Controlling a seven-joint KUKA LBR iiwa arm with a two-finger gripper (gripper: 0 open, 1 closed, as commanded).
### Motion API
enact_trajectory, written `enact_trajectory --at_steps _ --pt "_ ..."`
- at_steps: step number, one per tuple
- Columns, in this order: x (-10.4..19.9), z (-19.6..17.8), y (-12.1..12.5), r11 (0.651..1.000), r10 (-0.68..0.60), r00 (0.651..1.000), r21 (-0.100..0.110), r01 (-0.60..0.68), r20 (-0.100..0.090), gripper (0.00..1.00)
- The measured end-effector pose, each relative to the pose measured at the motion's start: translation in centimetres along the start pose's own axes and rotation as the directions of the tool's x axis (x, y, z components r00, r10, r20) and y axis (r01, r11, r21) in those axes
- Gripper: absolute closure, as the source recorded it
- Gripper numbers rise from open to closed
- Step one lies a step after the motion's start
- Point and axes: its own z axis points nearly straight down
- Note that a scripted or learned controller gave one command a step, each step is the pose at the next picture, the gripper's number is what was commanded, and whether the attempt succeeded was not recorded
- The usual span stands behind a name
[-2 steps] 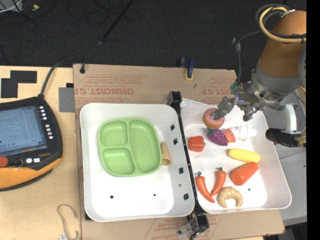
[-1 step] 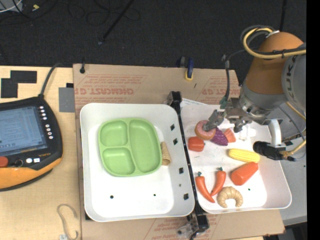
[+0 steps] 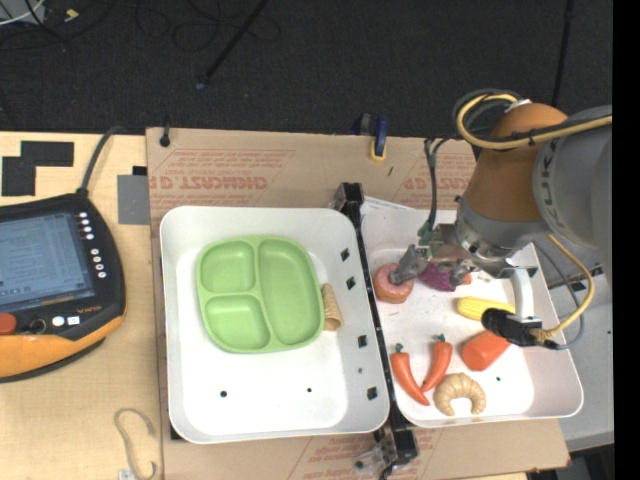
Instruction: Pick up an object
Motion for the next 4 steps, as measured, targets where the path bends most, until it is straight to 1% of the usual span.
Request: enact_trajectory --at_steps 1,2,3,4 --pt "-0.1 3.8 0.2 1.0 0.003 1.0 -0.015 -0.002 0.008 0.0" --pt "-1.1 5.3 0.5 1.0 0.008 1.0 -0.021 -0.008 0.019 0.0" --pt "-1.1 4.5 0.4 1.0 0.017 1.0 -0.018 -0.016 0.013 1.0" --pt "-0.9 -0.6 -0.5 1.0 0.006 1.0 -0.008 -0.006 -0.001 1.0"
